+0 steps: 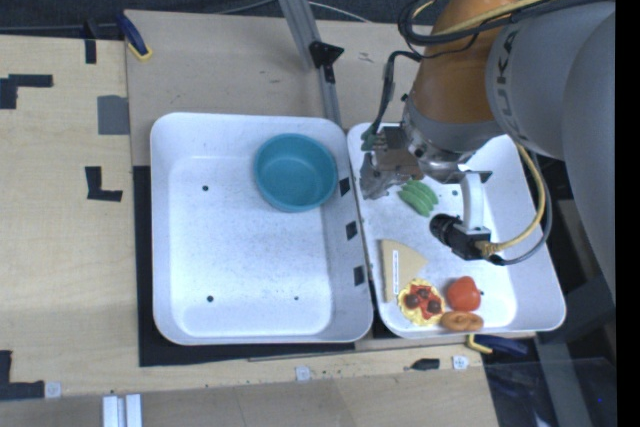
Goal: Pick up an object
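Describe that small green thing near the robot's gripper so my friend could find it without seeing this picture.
Start at the right-hand white bin, the one under the grey and orange arm. In its upper half, just beside the gripper, lies the small green object, oblong and tilted. It is the sole green item there; the pizza slice, red tomato and orange piece sit apart, near the bin's front edge.

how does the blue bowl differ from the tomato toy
The blue bowl sits in the left bin; the tomato toy lies in the right bin. The bowl is much bigger, hollow and open-topped; the tomato is small, solid and red. The bowl stands alone; the tomato lies among other toy food. Both are round.
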